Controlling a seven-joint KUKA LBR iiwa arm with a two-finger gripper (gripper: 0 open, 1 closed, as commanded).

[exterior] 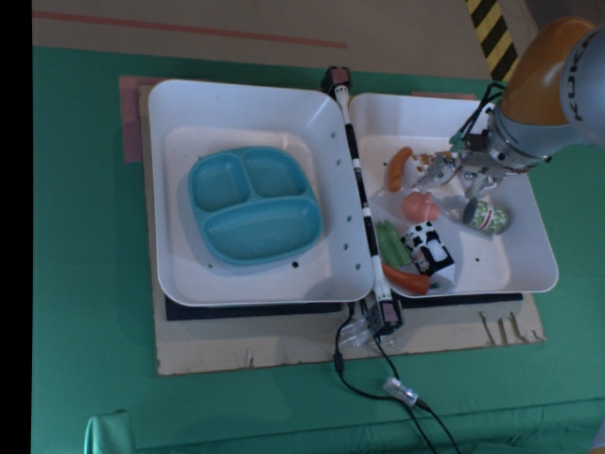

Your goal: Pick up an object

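the grey arm with its glossy orange band reaches in over the right-hand shallow white plastic bin (529, 253), and the metal end effector (452, 170) hangs low over that bin's upper middle. its tip is a tangle of small parts from this angle, so whether it is apart or together cannot be told, and nothing can be made out held in it.

the toys lie close around it. just left of the end effector is a smooth orange-red sausage-shaped toy (399, 167), standing at a slant. just below it sits a rounded pink toy (422, 206), soft in outline, perhaps a small pig. below and to the right lies a small cup-like container with a green-patterned side (487, 218), tipped on its side. further below are a flat green pod-shaped piece (389, 241), a black-and-white cow-patterned carton (432, 253) touching it, and an orange carrot-shaped toy (406, 278) at the bin's near edge.

well to the left, across the speckled divider bar (356, 178), the other white bin (180, 112) holds a matte teal plastic plate with three compartments (253, 205). both bins rest on brown cardboard (284, 348) over the green cloth worktop (85, 253).
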